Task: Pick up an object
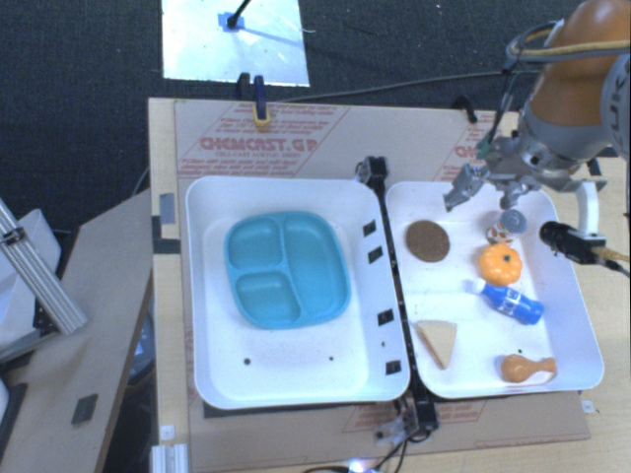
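The jaws (485, 191) hang spread over the far edge of the right bin (582, 335), pinching nothing, with the orange-banded arm (577, 62) above them. In that bin lie a brown disc (428, 240) near the far left corner, an orange pumpkin (500, 263) near the middle, a blue bottle (513, 304) just beside it, a bread wedge (438, 342) toward the near left corner and a drumstick (526, 368) by the near edge. The left bin (212, 363) holds a blue tray (287, 269).
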